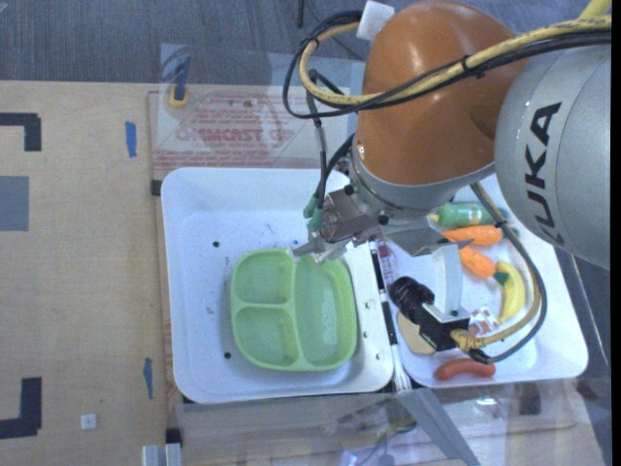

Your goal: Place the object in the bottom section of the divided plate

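1. Looking down on the bench [78, 260], we see two shallow white bins side by side: the left bin [194, 221] and the right bin [568, 343].
2. A green divided plate [291, 311] lies flat in the left bin, toward its near right part. It has one long section on its right side and two smaller sections on its left.
3. We see the arm [485, 115] reaching in from the right, its orange band bulking large over the far edge of both bins.
4. The tool [320, 246] hangs at the far right rim of the plate, just above or touching it; we cannot tell which.
5. We cannot tell whether the tool is spread or pressed together, and we see nothing clearly in it.
6. In the right bin we see toy food: an orange carrot [473, 234] with a green piece just behind it, another orange piece [477, 261], a yellow banana [511, 294] and a red sausage [464, 368] near the front edge.
7. Which of these is the object to be moved we cannot tell.
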